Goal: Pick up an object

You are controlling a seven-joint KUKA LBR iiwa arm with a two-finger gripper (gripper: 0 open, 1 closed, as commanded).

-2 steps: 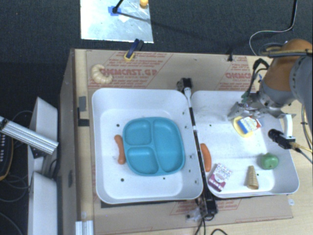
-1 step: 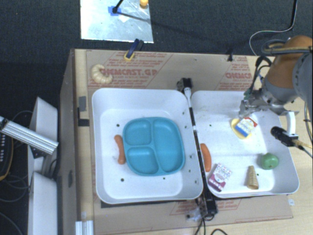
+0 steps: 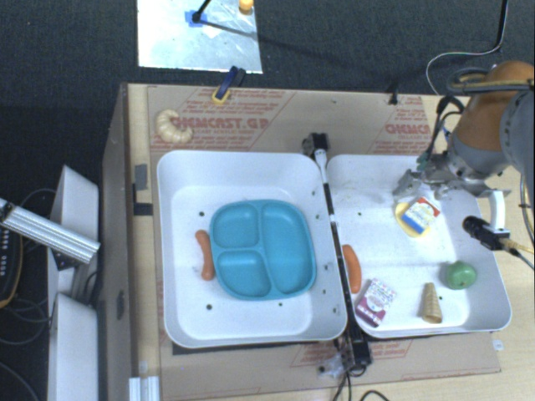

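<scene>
My gripper (image 3: pixel 420 187) hangs over the back of the right bin (image 3: pixel 485 316), open, with nothing between its fingers. Just below it lies a yellow, white and red packet (image 3: pixel 416 215), very close to the fingertips but not held. In the same bin are a green apple (image 3: pixel 459 275), a tan cone (image 3: pixel 430 302), a red and white pouch (image 3: pixel 375 300) and an orange sausage (image 3: pixel 353 267) against the left wall.
The left bin (image 3: pixel 180 224) holds a blue divided plate (image 3: pixel 262 248) and another sausage (image 3: pixel 205 254) beside it. A black divider rail (image 3: pixel 331 224) runs between the bins. A black and white fitting (image 3: pixel 489 228) juts out under the arm, over the right bin's right side.
</scene>
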